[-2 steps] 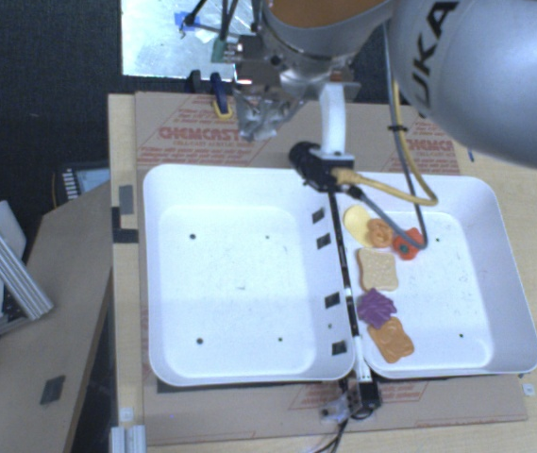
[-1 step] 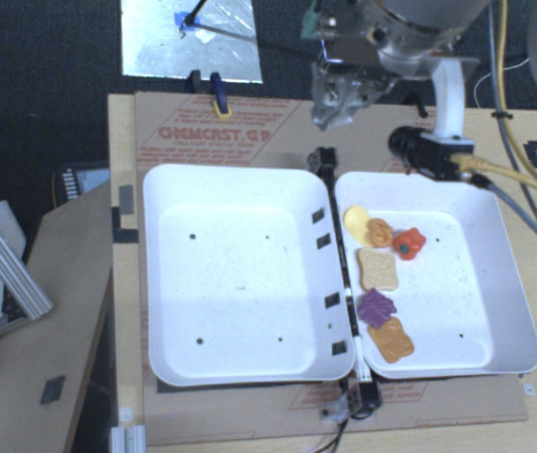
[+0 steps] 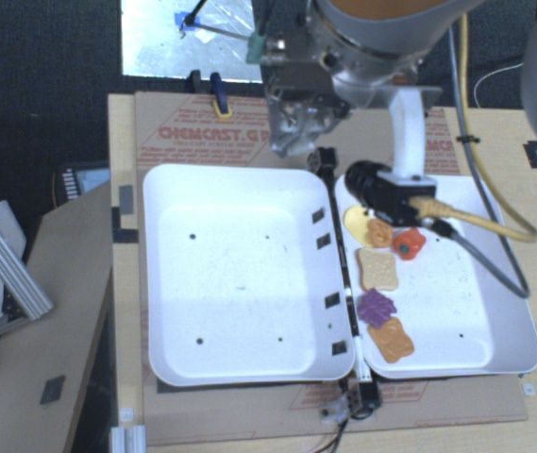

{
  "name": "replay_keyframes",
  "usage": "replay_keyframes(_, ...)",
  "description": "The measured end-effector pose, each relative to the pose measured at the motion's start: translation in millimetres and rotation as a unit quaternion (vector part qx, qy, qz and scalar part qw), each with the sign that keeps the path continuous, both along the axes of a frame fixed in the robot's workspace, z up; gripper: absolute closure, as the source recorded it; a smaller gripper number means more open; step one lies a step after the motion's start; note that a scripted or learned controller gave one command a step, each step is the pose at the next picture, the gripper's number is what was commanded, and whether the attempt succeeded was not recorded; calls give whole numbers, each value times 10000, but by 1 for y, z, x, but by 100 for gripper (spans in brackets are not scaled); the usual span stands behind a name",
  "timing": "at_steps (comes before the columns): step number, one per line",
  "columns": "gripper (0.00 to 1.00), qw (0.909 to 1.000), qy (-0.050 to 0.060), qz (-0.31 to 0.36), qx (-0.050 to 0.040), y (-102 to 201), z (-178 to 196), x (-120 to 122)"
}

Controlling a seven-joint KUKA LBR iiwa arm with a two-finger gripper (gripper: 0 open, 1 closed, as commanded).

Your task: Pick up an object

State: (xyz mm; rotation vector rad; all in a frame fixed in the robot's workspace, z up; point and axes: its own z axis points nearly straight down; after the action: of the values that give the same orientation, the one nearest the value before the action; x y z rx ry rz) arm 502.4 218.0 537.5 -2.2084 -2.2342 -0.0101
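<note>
The hand (image 3: 296, 132), open or closed I cannot tell, hangs near the bins' far edge, and the nearest pick, seemingly a yellow piece (image 3: 356, 220) in the right bin (image 3: 495, 347), lies toward five o'clock.

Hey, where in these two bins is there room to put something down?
The left bin is bare all over. In the right bin, the floor right of the toast and purple grapes is free. Its left side is crowded, from the yellow piece down to the orange piece.
</note>
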Motion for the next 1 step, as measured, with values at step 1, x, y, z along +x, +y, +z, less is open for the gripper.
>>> replay_keyframes(1,0,10000,12,-43,-15,-4,-2,3)
